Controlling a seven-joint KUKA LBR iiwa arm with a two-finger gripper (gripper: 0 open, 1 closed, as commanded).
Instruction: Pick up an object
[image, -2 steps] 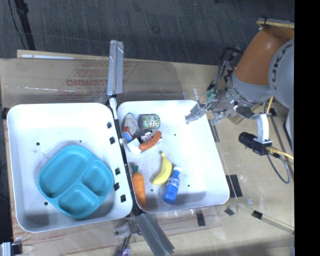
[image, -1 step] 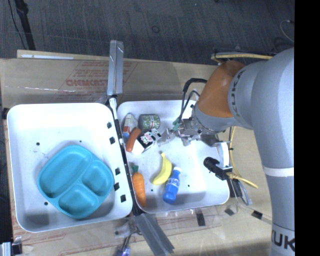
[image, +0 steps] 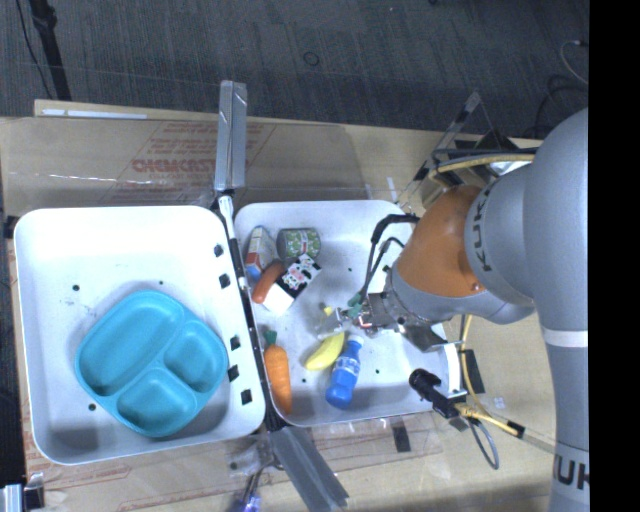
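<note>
The gripper (image: 357, 318) is seen low inside the right bin (image: 375, 215), at the end of the grey arm (image: 530, 230) with its orange band (image: 440, 250). Whether it is spread or pressed together cannot be told, because its tip is small and partly hidden by the wrist. Nothing can be made out as pinched in it.

Just below and to the left of the gripper a yellow banana (image: 325, 351) is lying, and it seems to be nearly touching the tip. Directly below the gripper a blue bottle (image: 343, 375) is placed, next to the banana. Further to the left, along the wall of the bin, an orange carrot (image: 278, 373) is found. Above and to the left of the gripper a black and white carton (image: 297, 273), a green can (image: 299, 242) and a small bottle with a red cap (image: 257, 247) are grouped.

Well to the left of the gripper, in the left bin (image: 60, 240), a blue divided plate (image: 150, 362) is resting. Both bins stand on the surface (image: 100, 150).
</note>
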